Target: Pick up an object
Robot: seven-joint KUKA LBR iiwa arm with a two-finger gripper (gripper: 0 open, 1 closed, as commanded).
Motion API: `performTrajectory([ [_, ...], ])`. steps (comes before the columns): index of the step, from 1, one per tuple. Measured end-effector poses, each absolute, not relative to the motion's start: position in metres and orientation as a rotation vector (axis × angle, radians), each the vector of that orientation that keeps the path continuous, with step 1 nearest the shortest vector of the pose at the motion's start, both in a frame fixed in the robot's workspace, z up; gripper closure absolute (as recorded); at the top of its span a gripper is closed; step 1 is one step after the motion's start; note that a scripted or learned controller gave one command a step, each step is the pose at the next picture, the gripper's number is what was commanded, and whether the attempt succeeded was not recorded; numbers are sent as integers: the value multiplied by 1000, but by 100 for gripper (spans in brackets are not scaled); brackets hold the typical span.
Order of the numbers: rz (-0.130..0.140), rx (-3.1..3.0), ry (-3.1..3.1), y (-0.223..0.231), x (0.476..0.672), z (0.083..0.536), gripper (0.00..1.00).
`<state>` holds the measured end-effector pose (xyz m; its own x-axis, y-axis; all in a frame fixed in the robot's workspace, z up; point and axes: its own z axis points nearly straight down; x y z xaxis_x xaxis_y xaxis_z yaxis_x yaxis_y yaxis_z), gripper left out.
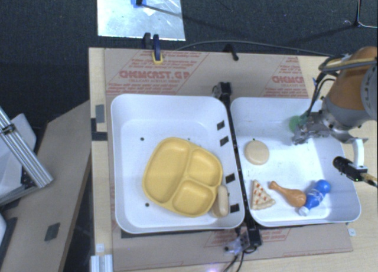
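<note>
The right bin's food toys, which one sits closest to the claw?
The round beige cookie. It lies just left of the claw, while the pizza slice and drumstick lie along the bin's front edge.

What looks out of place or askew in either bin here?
Little stands out. A pale bread roll sits wedged between the yellow divided tray and the left bin's wall, and the tray lies skewed. The blue bottle lies tipped over.

Both white bins (177,107) look like smooth, slightly glossy plastic. The yellow divided tray (183,176) has a satin plastic sheen. Under them lies matt brown cardboard (195,70) with red print. At twelve o'clock a crinkled foil sheet (140,5) shines on rough, dark carpet (47,29).
</note>
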<state>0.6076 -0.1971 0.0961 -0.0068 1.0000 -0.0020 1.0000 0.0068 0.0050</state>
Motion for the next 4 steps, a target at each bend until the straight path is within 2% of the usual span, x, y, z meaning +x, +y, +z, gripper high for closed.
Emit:
performTrajectory([
  [1,5,2212,2222,-202,615,143,100],
  [3,5,2210,2222,-200,624,269,100],
  [4,2,2212,2232,-146,619,253,100],
])
